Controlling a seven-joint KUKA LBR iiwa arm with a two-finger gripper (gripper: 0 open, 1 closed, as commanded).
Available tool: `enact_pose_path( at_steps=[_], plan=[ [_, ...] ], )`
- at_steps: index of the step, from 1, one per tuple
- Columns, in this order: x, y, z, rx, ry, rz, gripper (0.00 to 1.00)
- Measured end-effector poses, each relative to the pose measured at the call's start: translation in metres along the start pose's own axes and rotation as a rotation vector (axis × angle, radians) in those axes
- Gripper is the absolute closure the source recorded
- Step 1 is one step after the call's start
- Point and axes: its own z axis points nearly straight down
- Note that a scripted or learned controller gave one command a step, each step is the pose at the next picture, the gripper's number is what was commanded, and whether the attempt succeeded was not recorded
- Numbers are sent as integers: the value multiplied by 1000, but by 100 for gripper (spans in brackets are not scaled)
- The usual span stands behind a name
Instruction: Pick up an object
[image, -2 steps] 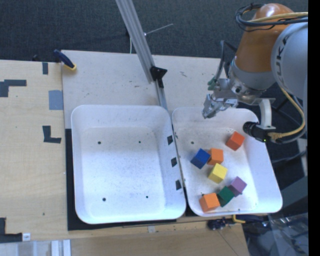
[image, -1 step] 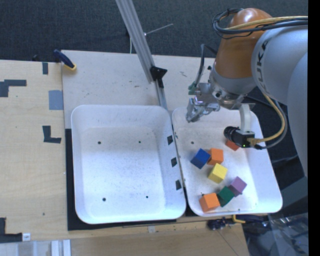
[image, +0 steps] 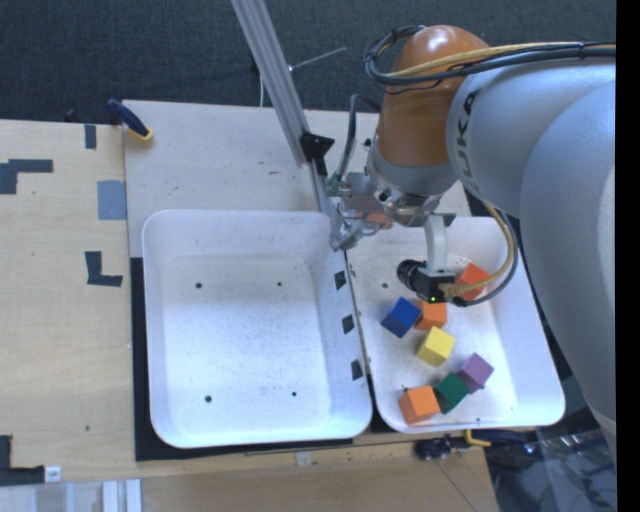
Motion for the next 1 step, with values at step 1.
enact_pose_path(
  at_steps=[1],
  plan=[
    [48,12,11,-3,0,0,100]
  ],
)
